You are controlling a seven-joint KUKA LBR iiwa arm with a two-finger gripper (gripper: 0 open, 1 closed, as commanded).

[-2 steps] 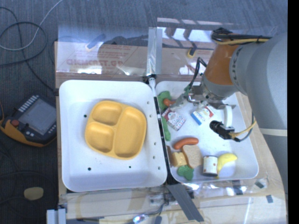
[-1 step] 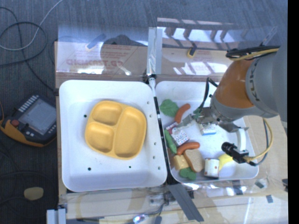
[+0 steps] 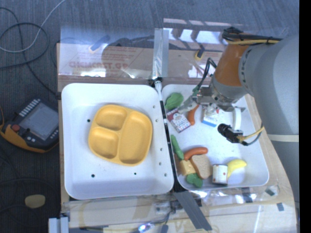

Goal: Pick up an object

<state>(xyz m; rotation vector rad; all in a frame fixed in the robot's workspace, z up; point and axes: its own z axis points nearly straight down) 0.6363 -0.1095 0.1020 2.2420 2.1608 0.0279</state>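
Over the far part of the right bin (image 3: 260,176), the jaws (image 3: 204,102) hang low among toy food; I cannot tell whether they are open or closed. Just beside them lie a green leaf (image 3: 173,101), a red-and-white packet (image 3: 179,122), an orange carrot (image 3: 194,114) and a blue-and-white carton (image 3: 210,116). Across in the left bin (image 3: 73,178) sits 1 yellow divided plate (image 3: 120,134).

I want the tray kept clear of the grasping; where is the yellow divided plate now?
The yellow divided plate lies in the middle of the left bin, across the divider from the toy food in the right bin.
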